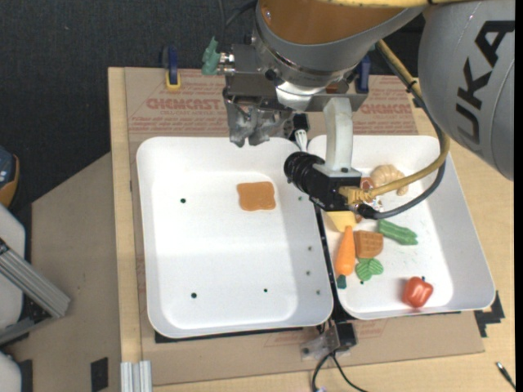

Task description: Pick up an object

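A flat orange-brown toast-like piece [257, 196] lies alone in the left bin [204, 300], towards its far right. My gripper [257, 127] hangs over the far edge of that bin, a little beyond the toast piece and apart from it. Nothing shows in its grasp. The right bin [458, 243] holds several toy foods: a carrot [346, 251], a yellow wedge [341, 219], a beige shell-like roll [386, 175], a green pod [398, 233], a brown waffle-like square [369, 244], a green leaf [368, 269] and a red pepper [417, 291].
The arm's big grey and orange body [327, 15] covers the far middle of the bench. A white bracket [337, 137] and a black hose fitting [306, 174] hang over the ridge between the bins. Blue clamps [172, 65] hold the cardboard base at the back.
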{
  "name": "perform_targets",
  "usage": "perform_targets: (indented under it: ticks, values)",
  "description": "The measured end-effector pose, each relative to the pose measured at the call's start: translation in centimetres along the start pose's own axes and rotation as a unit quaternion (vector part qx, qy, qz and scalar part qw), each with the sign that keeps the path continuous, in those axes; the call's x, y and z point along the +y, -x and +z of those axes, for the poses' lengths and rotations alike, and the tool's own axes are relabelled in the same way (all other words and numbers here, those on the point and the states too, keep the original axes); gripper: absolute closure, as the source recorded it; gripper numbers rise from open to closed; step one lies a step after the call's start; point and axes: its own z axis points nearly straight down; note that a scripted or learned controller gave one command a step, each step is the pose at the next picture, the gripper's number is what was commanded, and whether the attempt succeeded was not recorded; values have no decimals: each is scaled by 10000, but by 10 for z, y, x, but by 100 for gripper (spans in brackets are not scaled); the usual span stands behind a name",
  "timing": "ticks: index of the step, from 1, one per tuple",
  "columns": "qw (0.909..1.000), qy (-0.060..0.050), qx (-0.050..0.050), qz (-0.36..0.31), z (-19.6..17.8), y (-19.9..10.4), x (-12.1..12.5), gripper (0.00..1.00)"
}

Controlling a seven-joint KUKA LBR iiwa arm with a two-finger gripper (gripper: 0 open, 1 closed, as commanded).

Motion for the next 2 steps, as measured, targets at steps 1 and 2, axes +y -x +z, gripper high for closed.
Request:
perform_targets:
  ticks: [1,2]
  values:
    - [10000,-43,-44,78,-19,106,-9,100]
    - [10000,-37,-25,14,-73,90,-24,100]
